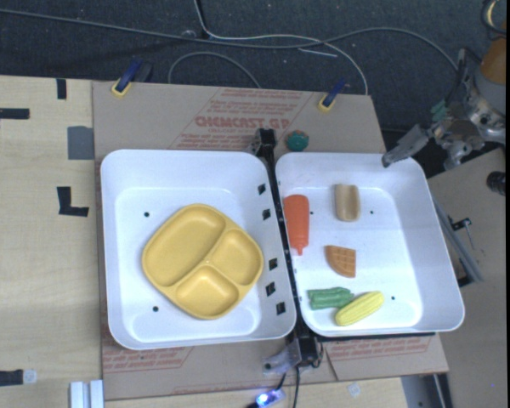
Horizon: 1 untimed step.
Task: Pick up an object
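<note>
A single fixed camera looks down from above the bench at a slant, far enough off to take in both white bins whole, the left bin (pixel 123 228) toward nine o'clock and the right bin (pixel 433 253) toward three. Dark floor with cables lies along twelve o'clock. The arm (pixel 472 113) enters at two o'clock.

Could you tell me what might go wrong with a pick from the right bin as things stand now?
The corn lies touching the green vegetable, so a grasp on one could nudge or drag the other. The carrot sits close to the right bin's inner wall, leaving the claw little room on that side. The waffle piece looks flat and may slip.
</note>
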Available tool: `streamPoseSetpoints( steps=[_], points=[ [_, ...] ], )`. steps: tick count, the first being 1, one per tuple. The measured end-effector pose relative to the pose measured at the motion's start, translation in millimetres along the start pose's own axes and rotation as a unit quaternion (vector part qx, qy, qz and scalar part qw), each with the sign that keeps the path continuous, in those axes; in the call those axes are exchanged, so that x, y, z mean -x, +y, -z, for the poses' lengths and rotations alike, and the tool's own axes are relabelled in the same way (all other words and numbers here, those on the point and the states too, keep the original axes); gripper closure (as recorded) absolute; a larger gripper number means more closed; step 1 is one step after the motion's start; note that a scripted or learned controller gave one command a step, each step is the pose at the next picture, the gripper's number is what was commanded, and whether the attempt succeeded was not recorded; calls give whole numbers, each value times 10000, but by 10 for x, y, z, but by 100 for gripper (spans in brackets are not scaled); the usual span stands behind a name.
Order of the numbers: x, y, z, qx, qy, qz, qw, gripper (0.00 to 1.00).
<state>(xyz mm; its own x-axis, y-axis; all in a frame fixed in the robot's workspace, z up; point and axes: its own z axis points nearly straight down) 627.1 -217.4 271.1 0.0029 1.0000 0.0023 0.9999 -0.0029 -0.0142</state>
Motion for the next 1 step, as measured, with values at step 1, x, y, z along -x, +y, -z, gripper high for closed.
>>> streamPoseSetpoints(
  steps=[1],
  points=[
    [-10,19,90,66,-16,19,10000,0]
  ],
)
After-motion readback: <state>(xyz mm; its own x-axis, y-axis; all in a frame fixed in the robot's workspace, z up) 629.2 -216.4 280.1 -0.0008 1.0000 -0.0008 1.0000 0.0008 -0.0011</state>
